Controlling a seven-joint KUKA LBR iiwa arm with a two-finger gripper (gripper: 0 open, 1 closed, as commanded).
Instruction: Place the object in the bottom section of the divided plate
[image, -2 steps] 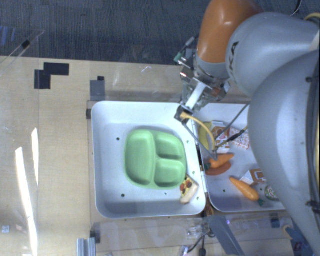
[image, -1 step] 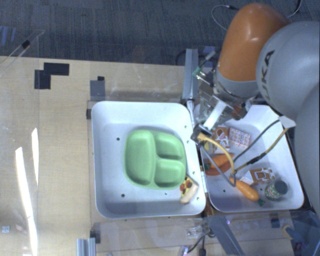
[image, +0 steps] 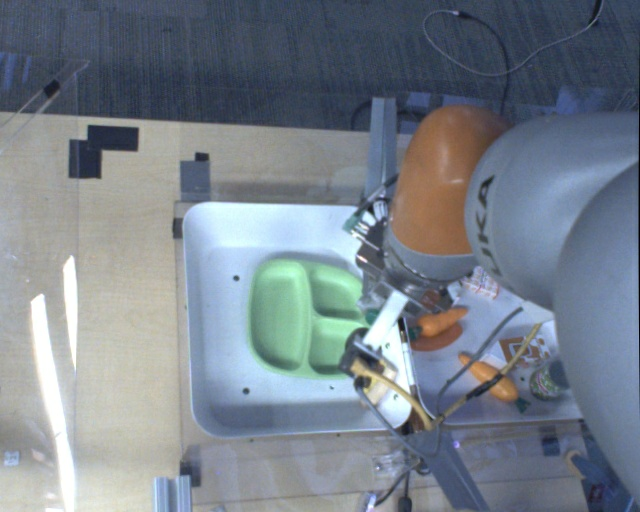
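Note:
A green divided plate (image: 290, 315) lies in the left white bin (image: 215, 330). It has a long section on its left and two smaller ones on its right, one above the other. My gripper (image: 373, 292) hangs over the plate's right rim, between the two bins, mostly hidden under the wrist. I see nothing lying in any section of the plate. An orange carrot-like piece (image: 441, 324) lies just right of the gripper in the right bin, partly covered by the arm.
The right bin holds a second orange piece (image: 492, 378), a printed card (image: 526, 350) and a small round can (image: 548, 381). The big grey arm covers most of that bin. A grey post (image: 383, 150) stands behind the bins.

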